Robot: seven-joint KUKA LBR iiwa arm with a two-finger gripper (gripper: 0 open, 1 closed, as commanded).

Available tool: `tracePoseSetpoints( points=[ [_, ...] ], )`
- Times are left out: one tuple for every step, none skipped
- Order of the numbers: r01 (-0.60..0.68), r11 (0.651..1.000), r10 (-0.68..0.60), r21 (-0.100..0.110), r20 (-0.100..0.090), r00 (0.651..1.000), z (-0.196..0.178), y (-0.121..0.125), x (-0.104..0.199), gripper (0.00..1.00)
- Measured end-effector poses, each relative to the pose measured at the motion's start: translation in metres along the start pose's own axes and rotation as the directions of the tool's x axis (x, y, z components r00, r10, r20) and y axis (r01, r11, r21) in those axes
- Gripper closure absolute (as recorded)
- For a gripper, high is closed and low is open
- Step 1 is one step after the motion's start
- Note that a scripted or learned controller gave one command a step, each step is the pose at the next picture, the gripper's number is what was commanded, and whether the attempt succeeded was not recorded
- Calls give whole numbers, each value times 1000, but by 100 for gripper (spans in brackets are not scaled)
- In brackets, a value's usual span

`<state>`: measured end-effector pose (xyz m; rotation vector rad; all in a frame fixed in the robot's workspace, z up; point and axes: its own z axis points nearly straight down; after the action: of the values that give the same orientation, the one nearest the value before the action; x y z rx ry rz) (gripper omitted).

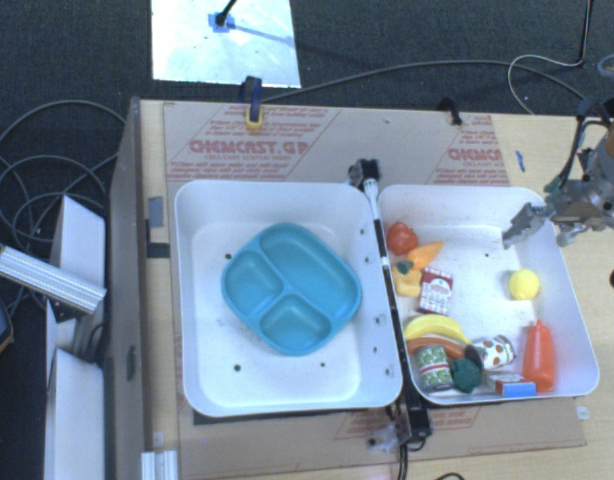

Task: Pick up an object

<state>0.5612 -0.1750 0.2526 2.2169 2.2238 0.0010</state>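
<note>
A: Left bin contents?

B: One blue divided plate, lying flat near the bin's centre. Nothing touches it.

A: Right bin?

B: Crowded along its 9 o'clock wall: red tomato at about 10, orange wedge just below it, then a small red-and-white carton. A banana lies toward 7. A green lump sits at 6. An orange bottle stands at 5. A yellow ball rests alone near 3, apart from the rest.

A: Pincer?

B: At the right bin's 1 o'clock corner, above the rim. Fingers apart, nothing between them. The ball is near, toward the pincer's 6, not touching.
</note>
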Motion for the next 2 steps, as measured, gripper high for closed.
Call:
tracePoseSetpoints(
  points=[
    [1, 1000, -1, 3, -1, 1000, 112, -16, 55, 0],
    [-3, 1000, 3, -11, 6, 1000, 163, 26, 87, 0]
  ],
)
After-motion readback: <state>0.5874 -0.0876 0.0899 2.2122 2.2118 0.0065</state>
